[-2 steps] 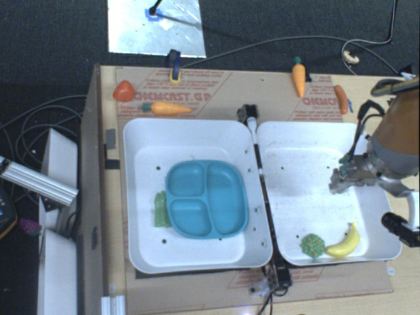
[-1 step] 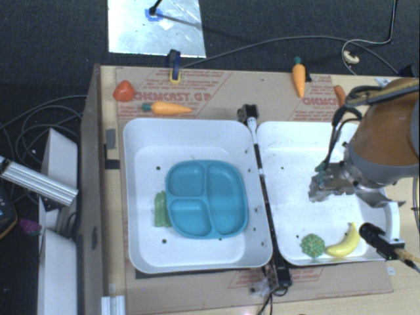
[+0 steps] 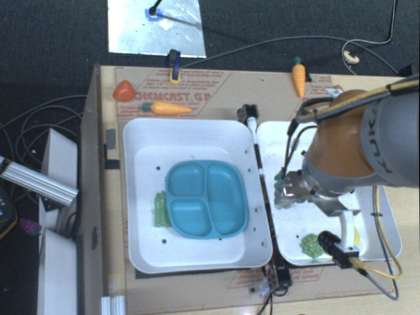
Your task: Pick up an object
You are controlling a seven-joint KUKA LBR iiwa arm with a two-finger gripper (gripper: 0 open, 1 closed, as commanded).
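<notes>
From the overhead camera: the arm [image 3: 354, 143] comes in from the right and hangs over the right bin [image 3: 275, 140], wrist bulk covering most of that bin's floor. The gripper [image 3: 289, 192] sits low near the bin's left wall, close to the divider between the two bins; can't tell from here whether the jaws are wide, narrow, or on anything, the tips are lost under the wrist hardware. Likely targets: a small green bumpy piece [image 3: 310, 244] at the front of the right bin, just beside a black cable fitting [image 3: 331, 247], and a yellow piece [image 3: 350, 231] next to it, partly under the arm. Neither is between the jaws as far as I can see. The left bin [image 3: 141, 176] holds a blue divided plate [image 3: 207, 198] with a green strip [image 3: 160, 209] against its left edge. Risks as I judge them: the gripper is well apart from the green piece, so closing where it is likely grabs air; it's near the bin wall, so a descent could clip the rim; the cable loop [image 3: 377, 268] trailing at the front could snag or nudge the green piece away. The blocked view also means a miss is hard to confirm.
</notes>
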